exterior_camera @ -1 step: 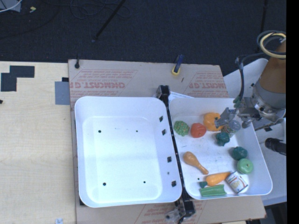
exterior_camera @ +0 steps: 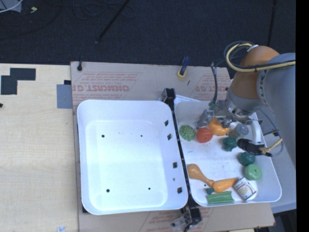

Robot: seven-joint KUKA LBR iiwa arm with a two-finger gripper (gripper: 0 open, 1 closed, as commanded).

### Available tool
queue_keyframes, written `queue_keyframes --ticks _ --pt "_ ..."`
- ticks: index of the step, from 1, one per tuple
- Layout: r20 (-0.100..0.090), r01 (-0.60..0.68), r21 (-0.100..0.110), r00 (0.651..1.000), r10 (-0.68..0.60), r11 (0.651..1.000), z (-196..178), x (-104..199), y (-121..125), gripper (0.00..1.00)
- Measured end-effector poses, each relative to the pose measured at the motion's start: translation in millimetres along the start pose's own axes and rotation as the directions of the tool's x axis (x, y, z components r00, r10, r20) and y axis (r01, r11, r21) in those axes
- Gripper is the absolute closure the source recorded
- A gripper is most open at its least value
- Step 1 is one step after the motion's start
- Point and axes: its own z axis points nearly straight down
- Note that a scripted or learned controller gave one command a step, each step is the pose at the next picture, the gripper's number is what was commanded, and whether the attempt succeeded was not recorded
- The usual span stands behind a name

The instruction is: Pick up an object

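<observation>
I am low in the right bin [exterior_camera: 270,197], at the upper part of it, with my end effector [exterior_camera: 216,121] down among the toys in the right of the frame. An orange toy [exterior_camera: 218,128] sits right at its tip, touching or nearly so, but I cannot tell whether it is released, clenched or grasping anything, since my wrist covers that spot. I judge this to be the grasp step: reaching in for a pick, nothing lifted yet. The next move calls for closing squarely on the orange toy and rising straight up, clear of the neighbours. Those neighbours crowd it: a red ball [exterior_camera: 204,136] just beside it to the lower left, a green leafy piece [exterior_camera: 187,132] farther left near the bin wall, and a dark green piece [exterior_camera: 230,143] to the lower right. Lower in the frame lie a yellow gourd [exterior_camera: 199,173], a carrot [exterior_camera: 224,184], a small can [exterior_camera: 245,189] and a green round toy [exterior_camera: 252,172], well apart. The left bin [exterior_camera: 91,129] lies beside it on the tabletop [exterior_camera: 34,153].
</observation>
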Motion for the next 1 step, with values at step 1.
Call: queue_keyframes --ticks 1 --pt "-0.001 -0.001 0.008 1.0 0.001 1.0 19.0 -73.2 0.2 0.0"
